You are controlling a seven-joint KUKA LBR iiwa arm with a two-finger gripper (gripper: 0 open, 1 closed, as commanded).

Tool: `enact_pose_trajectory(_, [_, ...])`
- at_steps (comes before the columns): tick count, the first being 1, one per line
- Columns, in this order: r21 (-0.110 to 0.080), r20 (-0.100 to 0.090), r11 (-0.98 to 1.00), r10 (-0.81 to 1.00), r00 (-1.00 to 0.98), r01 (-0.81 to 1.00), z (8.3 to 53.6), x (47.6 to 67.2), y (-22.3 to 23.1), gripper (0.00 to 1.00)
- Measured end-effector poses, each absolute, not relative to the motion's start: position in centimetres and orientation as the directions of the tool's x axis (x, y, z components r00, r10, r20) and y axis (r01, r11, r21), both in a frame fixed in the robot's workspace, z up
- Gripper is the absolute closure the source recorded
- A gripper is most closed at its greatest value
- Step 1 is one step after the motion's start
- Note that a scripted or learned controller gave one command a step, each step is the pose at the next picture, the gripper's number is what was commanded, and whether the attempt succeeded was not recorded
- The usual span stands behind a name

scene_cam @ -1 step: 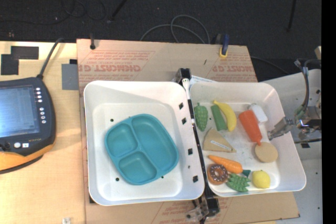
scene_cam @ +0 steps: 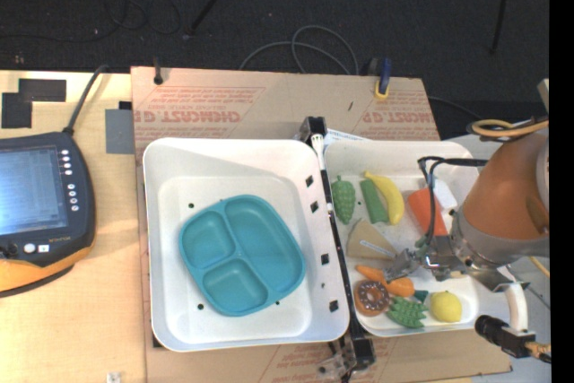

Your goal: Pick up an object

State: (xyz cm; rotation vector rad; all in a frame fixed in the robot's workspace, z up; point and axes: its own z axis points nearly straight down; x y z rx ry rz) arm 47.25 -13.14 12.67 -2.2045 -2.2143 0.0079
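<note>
The arm [scene_cam: 507, 193] reaches in from the right over the right bin [scene_cam: 457, 148], its orange band filling the space above the bin's right half, and the gripper [scene_cam: 414, 263] hangs low among the toy foods near the bin's middle. Its dark metal tip sits just above the carrot [scene_cam: 387, 277] and beside the tan wedge [scene_cam: 369, 239], but whether the fingers are apart or together cannot be told, and nothing can be made out between them. Around it the right bin holds a green ridged vegetable [scene_cam: 343, 198] against the left wall, a green pod [scene_cam: 373, 200] and a banana [scene_cam: 389, 196] side by side in the upper part, and a red-orange piece [scene_cam: 421, 209] partly behind a black cable. Along the near edge lie a chocolate donut [scene_cam: 369, 295], a dark green leafy piece [scene_cam: 406, 313] and a lemon [scene_cam: 446, 307], the lemon just below the arm's wrist. The left bin [scene_cam: 170, 193] holds a teal divided plate [scene_cam: 240, 254], lying flat near its middle. Both bins rest on brown cardboard [scene_cam: 269, 108] spread over the desk [scene_cam: 117, 265], and a black control pendant [scene_cam: 40, 197] with a screen lies on the desk to the far left.
</note>
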Motion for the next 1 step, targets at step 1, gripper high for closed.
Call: enact_pose_trajectory(1, [0.016,-0.004,-0.002,1.000,0.003,1.000,9.11,48.05,-8.31,0.00])
